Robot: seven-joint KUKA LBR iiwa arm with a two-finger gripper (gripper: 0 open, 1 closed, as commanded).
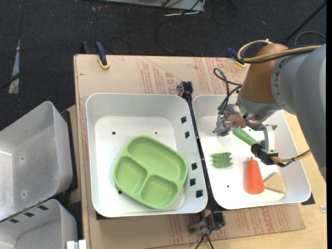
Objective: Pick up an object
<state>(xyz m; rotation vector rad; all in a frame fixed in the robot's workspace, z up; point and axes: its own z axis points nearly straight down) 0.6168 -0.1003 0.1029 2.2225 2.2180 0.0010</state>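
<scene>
Apparently nothing is lifted yet; the gripper [226, 126] hangs low in the right bin [295, 188] beside a green stick [244, 136]; its grip state I cannot tell; the grasp remains.

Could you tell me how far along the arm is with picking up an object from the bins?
Done: the arm has reached into the right bin, and the gripper sits low near its back left part, beside a green stick-like piece. In hand: nothing is visibly between the fingers. Left: grasp and lift. The green pea pod, orange carrot and tan wedge lie on the bin floor, and the green divided tray lies in the left bin.
</scene>
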